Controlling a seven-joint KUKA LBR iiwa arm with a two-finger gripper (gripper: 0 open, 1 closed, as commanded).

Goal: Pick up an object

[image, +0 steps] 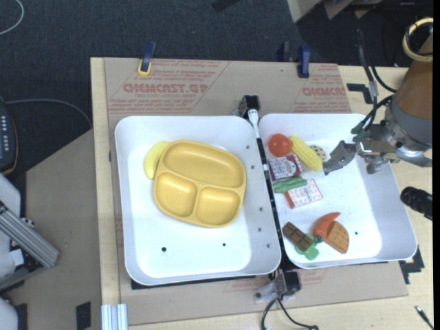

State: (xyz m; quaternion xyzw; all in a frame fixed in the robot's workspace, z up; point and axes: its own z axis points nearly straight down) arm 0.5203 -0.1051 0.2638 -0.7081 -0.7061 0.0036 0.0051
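My gripper (335,161) hangs over the upper right part of the right bin (375,208), just right of a yellow corn cob (306,152) and apart from it. A red tomato (279,144) lies left of the corn. Below them are a red-and-white packet (284,167), a green bean pod (289,183) and a second packet (304,194). Near the bin's front lie a brown chocolate bar (296,235), an orange carrot piece (326,223), a waffle-like wedge (337,238) and a small green piece (311,252). I see nothing held in the gripper.
The left bin (206,256) holds a yellow divided plate (199,182) with a yellow banana-like piece (153,159) peeking out at its left. A speckled round thing (317,149) lies behind the corn. Bare white floor shows at the right bin's right side.
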